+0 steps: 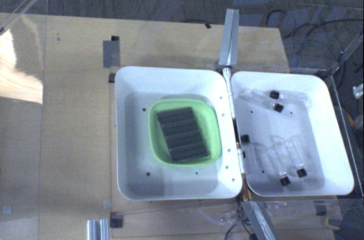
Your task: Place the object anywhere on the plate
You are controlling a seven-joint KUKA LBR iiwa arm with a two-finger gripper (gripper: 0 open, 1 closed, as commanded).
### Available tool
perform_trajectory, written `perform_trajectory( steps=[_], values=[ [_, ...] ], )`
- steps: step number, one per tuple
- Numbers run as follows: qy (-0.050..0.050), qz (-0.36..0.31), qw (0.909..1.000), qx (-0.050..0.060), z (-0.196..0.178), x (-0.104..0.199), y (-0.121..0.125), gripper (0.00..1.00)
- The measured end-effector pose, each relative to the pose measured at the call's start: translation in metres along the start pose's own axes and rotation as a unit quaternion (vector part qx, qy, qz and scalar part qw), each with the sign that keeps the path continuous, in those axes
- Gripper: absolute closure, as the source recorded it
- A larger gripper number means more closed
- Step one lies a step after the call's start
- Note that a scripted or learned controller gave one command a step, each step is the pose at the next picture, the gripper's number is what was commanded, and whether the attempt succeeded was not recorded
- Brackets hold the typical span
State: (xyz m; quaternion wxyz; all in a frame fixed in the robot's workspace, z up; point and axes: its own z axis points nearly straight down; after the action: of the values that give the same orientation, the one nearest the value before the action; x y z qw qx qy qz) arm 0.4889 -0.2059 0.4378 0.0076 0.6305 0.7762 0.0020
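Clear bottles (287,162) — right bin (333,136); ribbed block (182,134) on green plate (154,139)

A pale wooden worktop (68,136) carries two shallow white bins side by side. The left bin (128,176) and the right bin (335,176) touch along a metal strip (230,42) that runs toward the worktop's far edge. A small dark bracket (111,53) sits near the left bin's far-left corner. Cables (318,28) lie beyond the far-right corner.
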Motion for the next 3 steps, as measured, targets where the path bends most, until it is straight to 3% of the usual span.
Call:
perform_trajectory(
  steps=[1,3],
  values=[
    [0.0,0.063,0.998,0.0,0.0,0.0,0.0,0.0],
    [0.001,0.178,0.9839,0.002,0.001,0.011,0.002,0.0]
  ],
)
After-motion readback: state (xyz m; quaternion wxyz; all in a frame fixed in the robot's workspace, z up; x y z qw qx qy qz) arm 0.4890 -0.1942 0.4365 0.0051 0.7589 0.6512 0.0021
